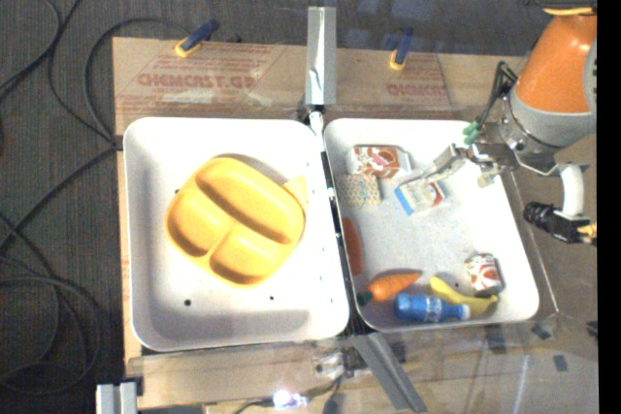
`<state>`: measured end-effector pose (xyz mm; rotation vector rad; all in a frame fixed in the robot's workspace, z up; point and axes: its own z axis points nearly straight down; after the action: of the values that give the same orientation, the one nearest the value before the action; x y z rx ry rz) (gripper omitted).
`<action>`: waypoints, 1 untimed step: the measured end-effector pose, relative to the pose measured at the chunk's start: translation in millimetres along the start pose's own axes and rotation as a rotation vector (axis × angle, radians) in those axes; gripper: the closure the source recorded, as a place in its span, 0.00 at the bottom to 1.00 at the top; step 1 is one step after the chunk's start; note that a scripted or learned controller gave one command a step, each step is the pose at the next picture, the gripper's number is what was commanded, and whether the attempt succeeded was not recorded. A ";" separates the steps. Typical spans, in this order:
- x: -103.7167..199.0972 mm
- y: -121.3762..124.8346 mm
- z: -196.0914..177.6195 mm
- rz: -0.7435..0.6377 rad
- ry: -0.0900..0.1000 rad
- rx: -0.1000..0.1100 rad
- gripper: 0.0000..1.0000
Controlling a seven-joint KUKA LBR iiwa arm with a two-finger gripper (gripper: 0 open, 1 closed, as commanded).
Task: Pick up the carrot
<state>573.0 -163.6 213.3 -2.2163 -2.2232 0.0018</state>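
Observation:
The orange carrot (pixel 393 285) lies near the front left corner of the right bin (pixel 514 218), pointing right, with its thick end at the bin's left wall. Just in front of it is a blue bottle (pixel 427 308). My gripper (pixel 439 172) hangs over the back half of the right bin, well behind the carrot and to its right. It sits directly above a small white and blue box (pixel 422 197). Nothing of the carrot is in the gripper.
A yellow banana (pixel 464 296) and a red and white can (pixel 482 272) lie right of the carrot. A red packet (pixel 376 160), a patterned piece (pixel 364 192) and a red sausage (pixel 353 245) line the left side. The left bin (pixel 146 305) holds a yellow divided plate (pixel 236 218).

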 end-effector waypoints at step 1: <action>-1.4 -56.7 123.0 -0.147 -0.002 -0.007 0.00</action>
<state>515.9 -165.0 90.4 -2.0514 -2.3848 -0.0041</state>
